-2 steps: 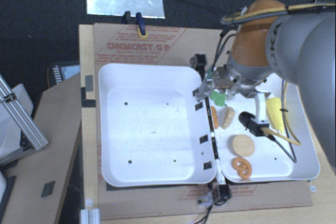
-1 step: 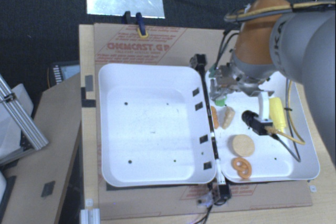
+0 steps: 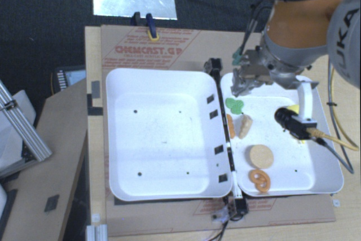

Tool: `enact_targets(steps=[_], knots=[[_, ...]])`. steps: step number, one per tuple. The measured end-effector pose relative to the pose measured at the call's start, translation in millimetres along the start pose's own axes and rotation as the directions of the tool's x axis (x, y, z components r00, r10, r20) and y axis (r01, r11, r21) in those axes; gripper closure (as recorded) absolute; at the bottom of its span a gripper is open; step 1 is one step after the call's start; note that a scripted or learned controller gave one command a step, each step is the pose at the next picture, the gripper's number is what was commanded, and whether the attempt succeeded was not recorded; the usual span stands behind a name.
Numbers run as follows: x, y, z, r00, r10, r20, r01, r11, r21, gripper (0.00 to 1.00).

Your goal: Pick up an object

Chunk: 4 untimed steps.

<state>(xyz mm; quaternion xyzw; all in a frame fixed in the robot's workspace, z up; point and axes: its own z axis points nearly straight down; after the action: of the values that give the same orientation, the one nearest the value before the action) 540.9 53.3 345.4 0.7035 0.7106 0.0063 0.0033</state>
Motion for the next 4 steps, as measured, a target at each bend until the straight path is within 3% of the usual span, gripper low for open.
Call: enact_targets(steps=[1, 2, 3, 4], knots=[[25, -55, -45, 1.000, 0.002, 0.001, -0.002, 1.000, 0.008, 1.00], [83, -51, -121, 1.000, 0.000, 0.000, 0.000, 1.000, 0.003, 1.00], [120, -51, -194, 1.000, 0.002, 0.000, -0.002, 1.000, 0.004, 1.00], [186, -33, -189, 1.000, 0.001, 0.002, -0.001, 1.000, 0.010, 1.00]])
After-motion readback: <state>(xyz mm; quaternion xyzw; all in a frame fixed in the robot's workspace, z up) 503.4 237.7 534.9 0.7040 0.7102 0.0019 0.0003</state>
